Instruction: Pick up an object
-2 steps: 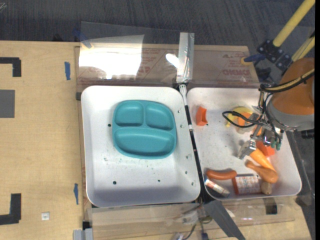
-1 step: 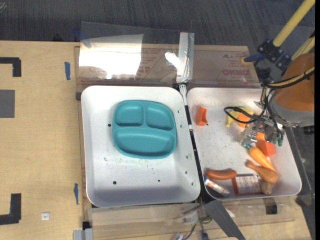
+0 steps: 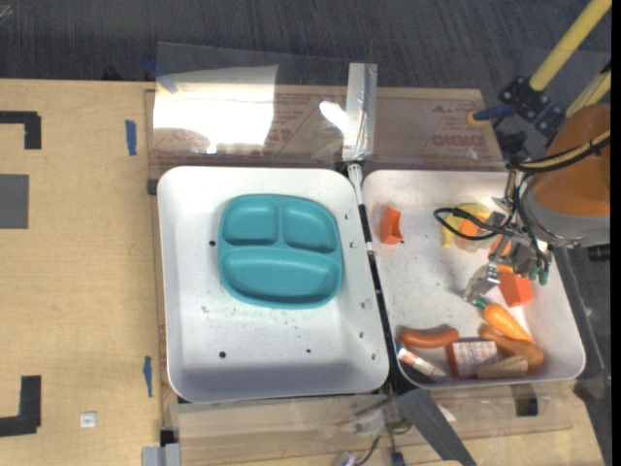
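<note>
Nearest the camera, along the front wall of the right bin, a clutter of toy food lies packed together: a red-brown sausage at the left, a small bottle with a red label lying on its side just behind it, a tan bread-like piece beside the bottle, and an orange carrot resting against that group on the right. These pieces touch or nearly touch one another.

Just beyond the carrot, my tool hangs low over the right part of this bin, with cables and metal parts around it. An orange-red block sits right at the tool's tip, but I cannot tell whether it is between the fingers or only under them, and I cannot tell how far the tool is open.

Farther back, a yellow and orange object lies near the bin's rear, partly crossed by a black cable. To its left, well apart from everything else, a small orange piece stands near the wall that divides the bins.

The left bin holds a teal divided plate with three compartments, lying flat around the middle.

My arm's orange band shows at the far right. Behind both bins, clear plastic sheeting lies on the desk.
</note>
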`<move>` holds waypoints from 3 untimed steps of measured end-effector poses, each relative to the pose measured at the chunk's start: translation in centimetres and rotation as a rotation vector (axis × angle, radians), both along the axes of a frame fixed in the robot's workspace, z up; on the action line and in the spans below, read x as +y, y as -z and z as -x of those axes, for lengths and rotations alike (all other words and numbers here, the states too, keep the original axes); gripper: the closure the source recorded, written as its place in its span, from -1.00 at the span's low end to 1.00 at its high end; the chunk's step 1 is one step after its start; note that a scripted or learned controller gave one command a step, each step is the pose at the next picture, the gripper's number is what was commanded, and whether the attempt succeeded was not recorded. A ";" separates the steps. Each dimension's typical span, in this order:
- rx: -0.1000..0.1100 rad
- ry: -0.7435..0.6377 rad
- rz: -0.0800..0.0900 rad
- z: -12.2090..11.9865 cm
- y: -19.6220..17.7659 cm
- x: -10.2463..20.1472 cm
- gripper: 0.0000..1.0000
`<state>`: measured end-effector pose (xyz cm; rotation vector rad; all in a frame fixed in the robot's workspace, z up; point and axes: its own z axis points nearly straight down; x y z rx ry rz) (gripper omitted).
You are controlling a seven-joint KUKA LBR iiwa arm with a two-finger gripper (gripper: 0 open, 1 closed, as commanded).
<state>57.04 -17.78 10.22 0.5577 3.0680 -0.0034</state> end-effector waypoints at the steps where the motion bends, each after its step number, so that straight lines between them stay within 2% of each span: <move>1: 0.027 -0.060 -0.005 -6.4 1.2 1.7 -1.00; 2: 0.013 -0.010 -0.004 -1.5 1.3 2.4 -1.00; 3: 0.011 0.082 -0.006 0.9 1.3 1.8 -1.00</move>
